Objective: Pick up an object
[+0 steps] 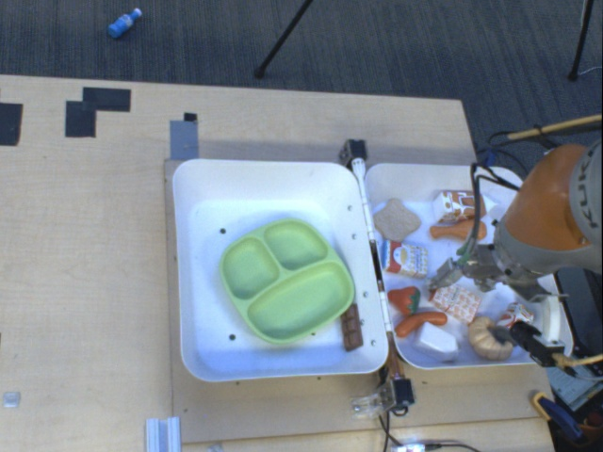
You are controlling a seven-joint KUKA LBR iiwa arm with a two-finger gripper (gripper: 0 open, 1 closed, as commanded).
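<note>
So we're looking down on the bench [85, 281] with the two white bins side by side. The left bin [203, 252] has a green divided plate [287, 279] sitting in the middle and a small brown bar [351, 329] tucked just beside its lower right corner, close to the bin wall. The right bin [405, 351] is where all the pickable stuff is: a grey stone-like lump [397, 220] near the top left, a small red and white packet [409, 258] below it, an orange piece [459, 228] with a little box [455, 201] above it, a strawberry [403, 298], a carrot [421, 322], a white block [437, 341], a patterned red and white pouch [459, 300] and a beige bread-like lump [487, 337] in the lower right. The arm [556, 215] hangs over the right side of that bin, and our claw [459, 273] sits low between the orange piece and the patterned pouch. Honestly we can't tell if the claw is wide or narrow, it's too dark and blurry there, and nothing is clearly between its tips.
</note>
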